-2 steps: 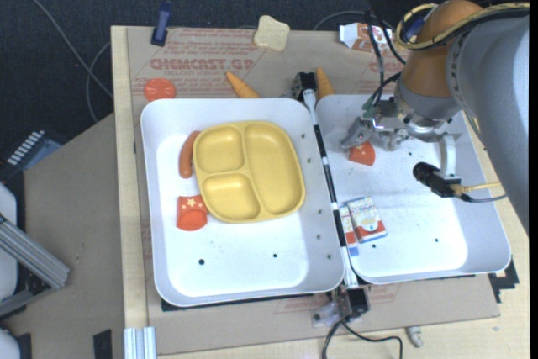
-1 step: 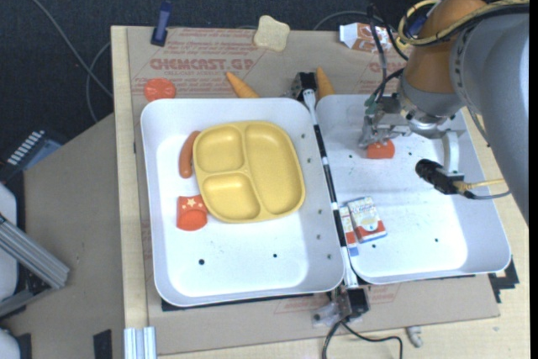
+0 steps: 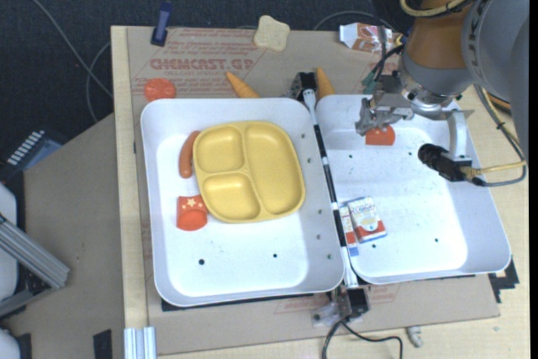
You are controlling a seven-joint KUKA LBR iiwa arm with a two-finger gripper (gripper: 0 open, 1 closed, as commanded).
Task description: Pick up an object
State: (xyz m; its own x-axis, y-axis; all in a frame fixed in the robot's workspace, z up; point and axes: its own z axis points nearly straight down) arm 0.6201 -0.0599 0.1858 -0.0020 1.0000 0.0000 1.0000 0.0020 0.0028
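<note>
Camera view: arm (image 3: 471,21) bent down, gripper (image 3: 376,124) touching red obj (image 3: 381,136).

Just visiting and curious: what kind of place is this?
Probably a robotics lab test bench: a grey arm with an orange band reaches over two shallow white bins holding toy items like a yellow divided plastic plate.

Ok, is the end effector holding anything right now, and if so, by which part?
Cannot be told. The end effector sits directly over a small red object in the right bin, touching or nearly so, but the view does not settle a hold.
</note>
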